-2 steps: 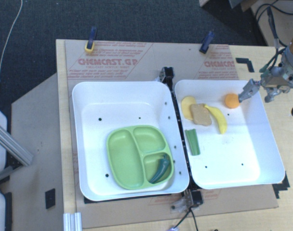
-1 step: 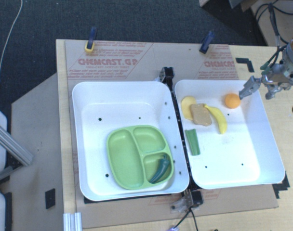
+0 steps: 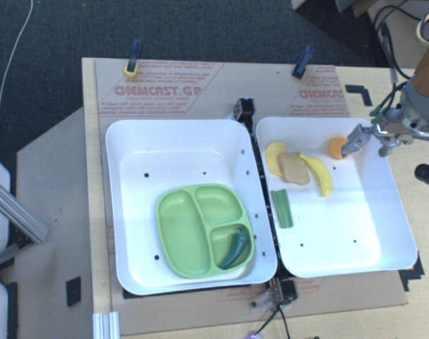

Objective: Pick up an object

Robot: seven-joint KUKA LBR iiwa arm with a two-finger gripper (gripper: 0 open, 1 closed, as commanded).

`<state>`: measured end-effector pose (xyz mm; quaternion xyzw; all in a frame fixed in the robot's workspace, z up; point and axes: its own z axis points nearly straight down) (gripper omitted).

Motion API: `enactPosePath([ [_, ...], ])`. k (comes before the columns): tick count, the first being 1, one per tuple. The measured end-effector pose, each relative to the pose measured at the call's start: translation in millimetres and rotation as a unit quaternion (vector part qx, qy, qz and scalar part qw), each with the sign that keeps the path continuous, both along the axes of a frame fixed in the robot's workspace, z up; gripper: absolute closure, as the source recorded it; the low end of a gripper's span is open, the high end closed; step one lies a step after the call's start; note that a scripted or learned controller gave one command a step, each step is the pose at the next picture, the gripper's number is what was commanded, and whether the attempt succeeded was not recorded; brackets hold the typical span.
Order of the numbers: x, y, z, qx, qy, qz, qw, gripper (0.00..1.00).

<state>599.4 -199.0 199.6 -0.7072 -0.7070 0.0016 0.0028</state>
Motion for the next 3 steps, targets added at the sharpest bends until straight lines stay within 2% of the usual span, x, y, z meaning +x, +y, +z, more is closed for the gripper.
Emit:
enactPosePath([
  [1,-1.1,9.0,-46.4,0.0002,0.0,0.0,1.0,0.0],
  [2,-5.1,5.2,-109.4,0.0004,0.001,0.0,1.0,0.0],
  [3,-2.6,4.7,-94.3,-0.0011,-0.004,0.0,1.0,1.0],
])
